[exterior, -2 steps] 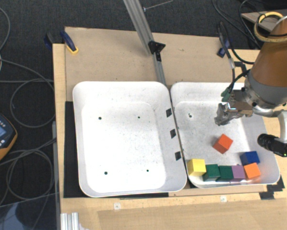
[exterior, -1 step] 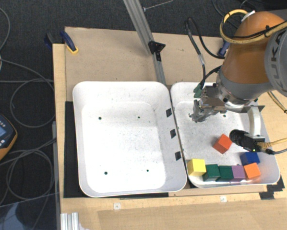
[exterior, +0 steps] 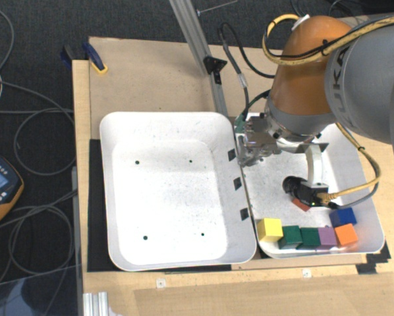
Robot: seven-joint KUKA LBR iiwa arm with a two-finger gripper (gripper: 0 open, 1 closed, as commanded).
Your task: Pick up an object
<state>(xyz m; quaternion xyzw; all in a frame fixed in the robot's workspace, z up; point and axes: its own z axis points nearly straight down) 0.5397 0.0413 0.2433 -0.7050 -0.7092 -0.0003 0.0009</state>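
Along the front wall of the right bin [exterior: 363,176] lies a row of small blocks: a yellow block [exterior: 271,228], a dark green block [exterior: 290,236], a green block [exterior: 310,237], a purple block [exterior: 327,237] and an orange block [exterior: 346,234]. Just behind the orange one sits a blue block [exterior: 342,216]. A small red piece [exterior: 301,204] peeks out further back. My gripper [exterior: 252,149] hangs over the right bin's left side, close to the wall between the bins, well behind the yellow block. Nothing shows in its grasp.
The left bin [exterior: 118,137] stands beside the right one on the wooden bench. A slanted metal pole [exterior: 198,38] rises behind the bins. The arm's orange and grey body [exterior: 315,64] covers the right bin's far part. Cables lie on the floor at left.
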